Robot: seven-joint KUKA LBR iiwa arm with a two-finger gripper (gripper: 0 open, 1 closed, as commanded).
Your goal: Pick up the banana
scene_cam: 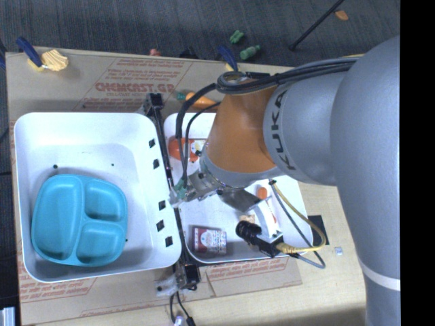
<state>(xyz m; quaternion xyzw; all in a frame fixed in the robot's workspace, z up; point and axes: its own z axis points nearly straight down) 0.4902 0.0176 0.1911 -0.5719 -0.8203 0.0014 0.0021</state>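
Observation:
The grey arm with its orange band [238, 131] reaches down over the right bin [234, 257] and covers most of it. My gripper [185, 190] is low at the bin's left wall, next to the divider between the two bins. Only a bit of its metal tip pokes out from under the wrist. What lies beneath the wrist is hidden.
The left bin [81, 128] holds a blue divided plate [80, 219] at its near left. In the right bin lie a small dark red box [207, 240], an orange item [176, 148] and a white-and-orange packet [269, 214]. Black clips line the divider [162, 182].

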